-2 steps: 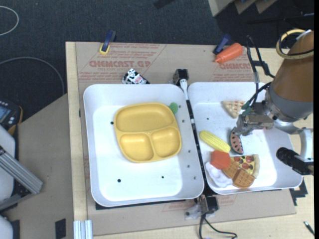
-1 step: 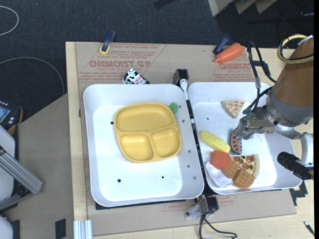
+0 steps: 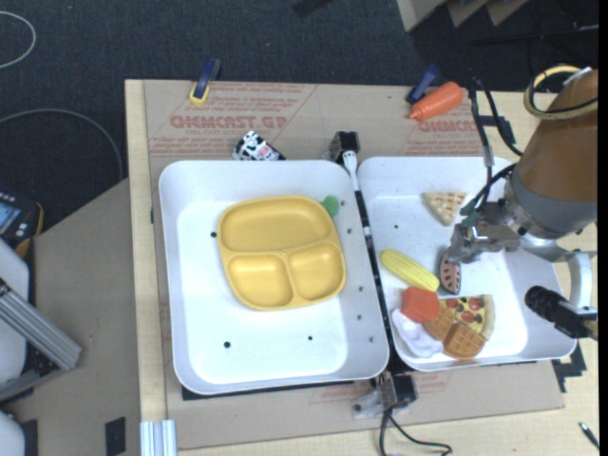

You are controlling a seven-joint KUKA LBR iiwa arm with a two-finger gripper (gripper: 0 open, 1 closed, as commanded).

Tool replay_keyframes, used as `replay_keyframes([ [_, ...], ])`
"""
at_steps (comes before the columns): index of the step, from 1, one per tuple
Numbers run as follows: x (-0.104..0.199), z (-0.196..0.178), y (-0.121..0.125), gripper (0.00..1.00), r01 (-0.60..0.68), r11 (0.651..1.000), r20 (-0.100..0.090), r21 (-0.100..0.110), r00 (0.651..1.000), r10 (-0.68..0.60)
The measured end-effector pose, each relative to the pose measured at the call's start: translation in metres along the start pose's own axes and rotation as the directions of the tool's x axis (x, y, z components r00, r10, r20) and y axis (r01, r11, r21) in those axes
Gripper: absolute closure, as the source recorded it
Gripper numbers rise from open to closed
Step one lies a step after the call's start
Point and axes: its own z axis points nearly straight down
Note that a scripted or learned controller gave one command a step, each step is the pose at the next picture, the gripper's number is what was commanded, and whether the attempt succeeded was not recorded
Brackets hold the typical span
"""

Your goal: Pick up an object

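Observation:
The right bin (image 3: 532,345) holds several toy foods: a tan wedge (image 3: 444,205) at the back, a yellow corn cob (image 3: 408,268), a dark red watermelon slice (image 3: 450,278), a red-orange block (image 3: 419,304), a waffle (image 3: 454,332), a pizza slice (image 3: 474,307) and a white cloth (image 3: 408,333). My gripper (image 3: 464,245) hangs low in that bin, just above and behind the watermelon slice and to the right of the corn. The wrist hides its tips.
The left bin (image 3: 190,331) carries a yellow divided plate (image 3: 280,251) with a small green piece (image 3: 330,205) at its back right corner. On the bench behind the bins lie an orange clamp (image 3: 437,101), a blue-yellow clamp (image 3: 202,84) and a black-and-white toy (image 3: 255,146).

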Motion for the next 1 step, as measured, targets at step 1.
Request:
replay_keyframes([
  [1,0.0015,-0.0006,-0.0006,1.0,0.001,1.0,-0.001,-0.001,1.0,-0.001],
])
